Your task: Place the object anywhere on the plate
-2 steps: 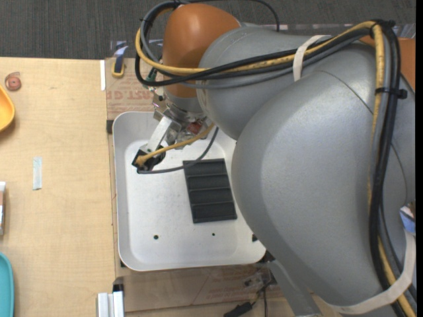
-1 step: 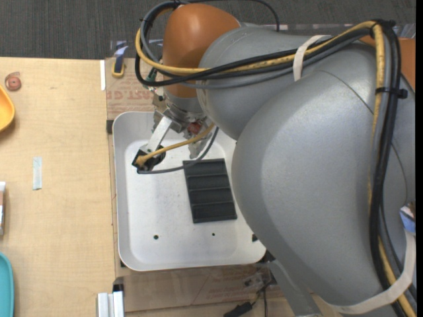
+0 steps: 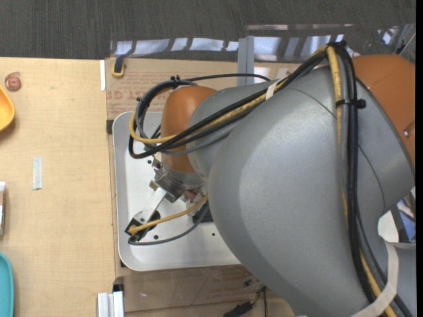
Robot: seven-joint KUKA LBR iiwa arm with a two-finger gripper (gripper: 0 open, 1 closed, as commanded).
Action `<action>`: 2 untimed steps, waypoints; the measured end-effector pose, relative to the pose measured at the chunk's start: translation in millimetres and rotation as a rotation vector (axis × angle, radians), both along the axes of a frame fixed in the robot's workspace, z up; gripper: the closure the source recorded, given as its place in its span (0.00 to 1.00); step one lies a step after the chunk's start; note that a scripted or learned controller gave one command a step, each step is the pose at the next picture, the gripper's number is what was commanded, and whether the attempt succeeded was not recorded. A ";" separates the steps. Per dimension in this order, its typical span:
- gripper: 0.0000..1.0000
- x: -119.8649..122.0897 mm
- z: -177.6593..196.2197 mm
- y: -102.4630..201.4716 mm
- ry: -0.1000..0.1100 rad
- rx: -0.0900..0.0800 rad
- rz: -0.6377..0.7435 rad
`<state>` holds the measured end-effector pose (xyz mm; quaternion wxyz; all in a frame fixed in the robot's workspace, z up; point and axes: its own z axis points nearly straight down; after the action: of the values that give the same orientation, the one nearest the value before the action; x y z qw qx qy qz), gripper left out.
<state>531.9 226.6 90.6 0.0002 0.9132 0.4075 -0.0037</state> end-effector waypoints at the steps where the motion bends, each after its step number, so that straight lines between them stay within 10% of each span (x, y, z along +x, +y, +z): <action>1: 0.00 -54.8 93.8 1.2 -0.003 0.000 -0.123; 2: 0.00 -54.6 93.9 0.9 -0.003 0.000 -0.124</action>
<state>477.3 227.5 184.5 0.0007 0.9366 0.3503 -0.0024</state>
